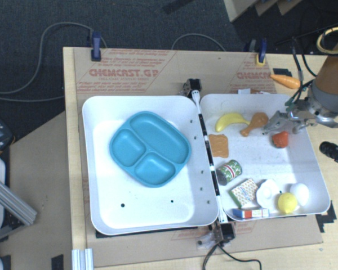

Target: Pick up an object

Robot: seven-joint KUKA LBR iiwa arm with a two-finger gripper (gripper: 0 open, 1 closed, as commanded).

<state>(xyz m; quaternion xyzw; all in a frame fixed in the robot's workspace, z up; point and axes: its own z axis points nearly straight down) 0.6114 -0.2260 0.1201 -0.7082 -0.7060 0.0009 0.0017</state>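
Bins sit side by side on a wooden bench. A blue divided plate [150,148] lies in the left bin [96,207]. The right bin [321,190] holds toy food: a banana [231,121], a chicken drumstick [254,123], a toast slice [218,145], a green can [228,171], a patterned carton [244,192], a lemon [288,202] and an egg [299,193]. In the frame's upper right the gripper [283,124] hangs just above a small red tomato-like object [280,139]; I cannot tell how its fingers stand. That red piece is probably light, hard, smooth plastic that may roll or slip, so grasp across its widest middle
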